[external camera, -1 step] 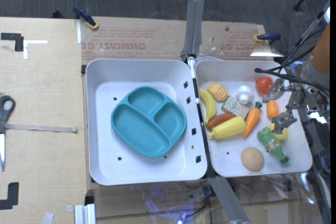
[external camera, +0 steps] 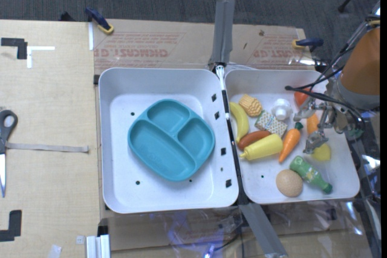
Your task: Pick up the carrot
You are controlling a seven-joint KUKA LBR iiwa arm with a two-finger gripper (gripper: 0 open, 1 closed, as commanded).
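End effector (external camera: 315, 130) beside carrot (external camera: 289, 143)

Two bins (external camera: 109, 148). One blue tray (external camera: 171, 139), one carrot (external camera: 289, 143), one banana (external camera: 240, 121), one green bottle (external camera: 310, 174), one egg (external camera: 289, 183), one scissors (external camera: 6, 130), two clamps (external camera: 100, 19).

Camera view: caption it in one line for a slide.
Gripper hovers in the right bin beside the carrot among toy foods; a blue divided plate lies in the left bin.

The arm (external camera: 363, 69) shows a broad orange band above a grey wrist, black cables trailing toward ten o'clock, and a silvery metal gripper (external camera: 315, 125).
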